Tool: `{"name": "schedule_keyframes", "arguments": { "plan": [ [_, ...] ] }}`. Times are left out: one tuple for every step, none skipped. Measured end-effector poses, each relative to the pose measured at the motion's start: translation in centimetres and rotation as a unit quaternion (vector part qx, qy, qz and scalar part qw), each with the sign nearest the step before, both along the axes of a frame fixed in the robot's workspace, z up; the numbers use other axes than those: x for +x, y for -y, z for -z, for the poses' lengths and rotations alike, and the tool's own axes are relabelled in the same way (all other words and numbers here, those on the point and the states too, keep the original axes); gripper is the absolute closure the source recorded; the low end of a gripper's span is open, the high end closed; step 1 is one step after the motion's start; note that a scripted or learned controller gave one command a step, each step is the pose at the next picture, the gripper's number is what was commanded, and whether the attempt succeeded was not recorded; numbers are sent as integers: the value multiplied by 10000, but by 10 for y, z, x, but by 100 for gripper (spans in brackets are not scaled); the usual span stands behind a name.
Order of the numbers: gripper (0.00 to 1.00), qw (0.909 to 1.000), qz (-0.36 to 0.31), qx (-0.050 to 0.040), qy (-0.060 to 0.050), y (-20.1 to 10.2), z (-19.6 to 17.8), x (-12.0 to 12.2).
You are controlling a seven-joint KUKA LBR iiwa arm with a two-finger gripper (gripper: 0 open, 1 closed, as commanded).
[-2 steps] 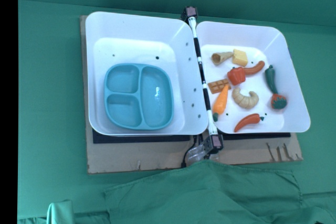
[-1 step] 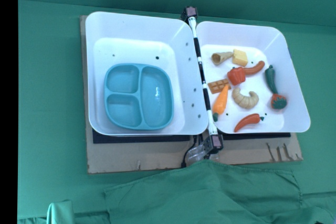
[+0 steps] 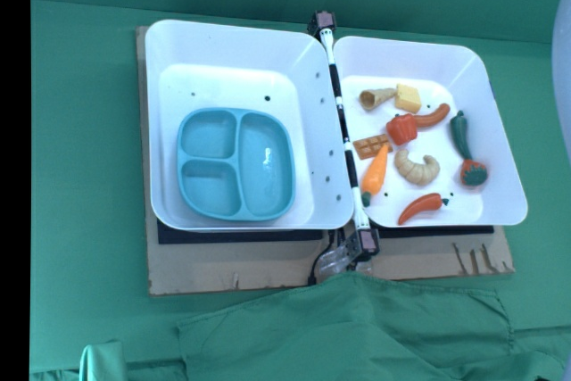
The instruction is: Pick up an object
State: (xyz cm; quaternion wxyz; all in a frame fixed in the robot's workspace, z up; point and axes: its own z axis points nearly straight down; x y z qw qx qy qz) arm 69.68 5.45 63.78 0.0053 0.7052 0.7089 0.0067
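We see two white bins side by side on the tabletop. The left bin [image 3: 234, 49] carries a blue divided plate [image 3: 235, 163] w/ three compartments, sitting toward its near-left corner. The right bin [image 3: 500, 183] carries the toy food, so any pick target is there.

Contents of right bin, far edge to near edge: an ice-cream cone [image 3: 377, 97] and a yellow cheese block [image 3: 408, 97] just beside each other near the far edge; a red-orange sausage [image 3: 434, 115] touching or nearly touching a red bell pepper [image 3: 401, 129]; a waffle piece [image 3: 372, 145] near the divider side; a carrot [image 3: 376, 173] along the left wall; a croissant [image 3: 417, 166] in the middle; a red chili [image 3: 421, 207] near the near edge; a green chili [image 3: 460, 136] and a round red-green piece [image 3: 474, 173], prob. a radish or similar, by the right wall.

At the frame's right edge there's only a pale blur, poss. part of the arm; we can't tell whether the hand is apart or together, and nothing is seen clamped.

Risks as we judge them: no approach begun, so all depends on target choice. Pepper, sausage and waffle are crowded, so a descent there could nudge neighbours or catch two at once. Carrot lies close to the bin wall, so a finger may hit the wall. Chilis are thin and low, easy to close over w/o grip. Croissant looks the safest pick: apart from others, bulky.
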Motion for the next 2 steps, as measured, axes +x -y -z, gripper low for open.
{"name": "schedule_keyframes", "arguments": {
  "plan": [
    [100, 10000, 17, -1, -74, -31, 4, -55],
    [100, 10000, -8, 8, -75, -106, 5, -98]
  ]
}}
